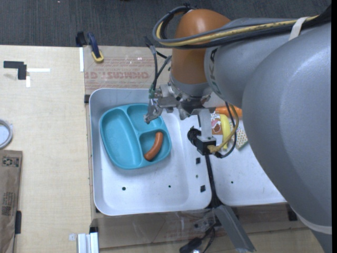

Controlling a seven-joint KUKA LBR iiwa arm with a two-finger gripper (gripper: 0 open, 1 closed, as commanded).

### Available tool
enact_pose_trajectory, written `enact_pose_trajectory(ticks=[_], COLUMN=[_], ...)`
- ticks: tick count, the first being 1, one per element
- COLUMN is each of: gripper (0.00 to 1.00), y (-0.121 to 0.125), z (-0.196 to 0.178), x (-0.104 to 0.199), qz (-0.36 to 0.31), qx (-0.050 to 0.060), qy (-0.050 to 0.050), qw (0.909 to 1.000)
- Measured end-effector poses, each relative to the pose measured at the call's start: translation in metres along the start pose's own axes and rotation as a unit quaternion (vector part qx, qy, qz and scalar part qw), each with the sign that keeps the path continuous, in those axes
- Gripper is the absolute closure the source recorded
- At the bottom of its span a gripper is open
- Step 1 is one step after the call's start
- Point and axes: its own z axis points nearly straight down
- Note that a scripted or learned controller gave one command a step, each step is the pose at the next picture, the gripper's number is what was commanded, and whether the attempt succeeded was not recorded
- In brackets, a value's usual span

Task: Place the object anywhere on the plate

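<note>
A blue divided plate (122, 136) lies in the left white bin (142, 196). A brown-orange sausage (154, 146) lies in the plate's right compartment, tilted. My gripper (151, 114) hangs over the plate's upper right rim, just above the sausage and apart from it. The view does not let me tell how it stands, and nothing shows held in it.
The right bin (253, 183) holds an orange piece (230, 110), a yellow item (227, 129) and a patterned packet (240, 137), mostly hidden under my arm. A tape roll (3, 134) and a brown packet (9, 191) lie on the bench at far left.
</note>
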Motion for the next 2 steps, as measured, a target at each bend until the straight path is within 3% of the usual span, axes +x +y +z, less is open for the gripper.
enact_pose_trajectory(ticks=[1,2], gripper=[0.00,0.00], y=[-0.041,0.001], z=[0.052,0.030], x=[-0.016,-0.037], qz=[-0.108,-0.083], qx=[0.001,0.000], qy=[0.001,0.001], qw=[0.9941,0.9966])
